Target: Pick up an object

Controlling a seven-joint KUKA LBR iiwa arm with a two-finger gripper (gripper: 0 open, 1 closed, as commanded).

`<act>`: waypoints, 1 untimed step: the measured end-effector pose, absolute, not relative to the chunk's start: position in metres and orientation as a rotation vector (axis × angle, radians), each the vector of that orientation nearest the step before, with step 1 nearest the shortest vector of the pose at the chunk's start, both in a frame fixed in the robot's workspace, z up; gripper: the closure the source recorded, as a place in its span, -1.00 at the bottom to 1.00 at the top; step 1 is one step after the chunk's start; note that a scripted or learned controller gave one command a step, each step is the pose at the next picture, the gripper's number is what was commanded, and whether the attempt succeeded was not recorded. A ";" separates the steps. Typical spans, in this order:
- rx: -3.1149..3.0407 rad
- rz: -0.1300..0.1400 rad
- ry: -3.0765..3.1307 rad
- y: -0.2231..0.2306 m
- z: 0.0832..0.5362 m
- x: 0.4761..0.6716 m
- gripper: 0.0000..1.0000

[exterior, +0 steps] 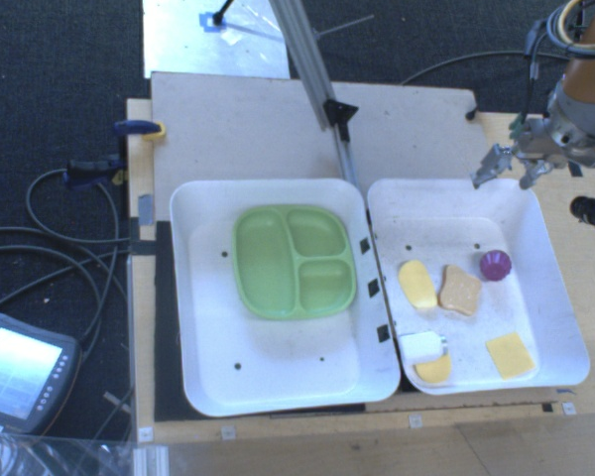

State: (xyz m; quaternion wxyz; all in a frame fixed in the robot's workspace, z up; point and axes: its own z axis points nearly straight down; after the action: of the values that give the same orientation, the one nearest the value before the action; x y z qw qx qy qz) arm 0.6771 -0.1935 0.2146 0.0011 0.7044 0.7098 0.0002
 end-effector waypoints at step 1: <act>2.211 -0.001 2.229 -0.194 0.215 0.677 -1.00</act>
State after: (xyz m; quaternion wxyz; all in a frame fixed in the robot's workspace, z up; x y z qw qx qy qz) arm 0.6770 -0.1938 0.2146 0.0012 0.7042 0.7100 -0.0002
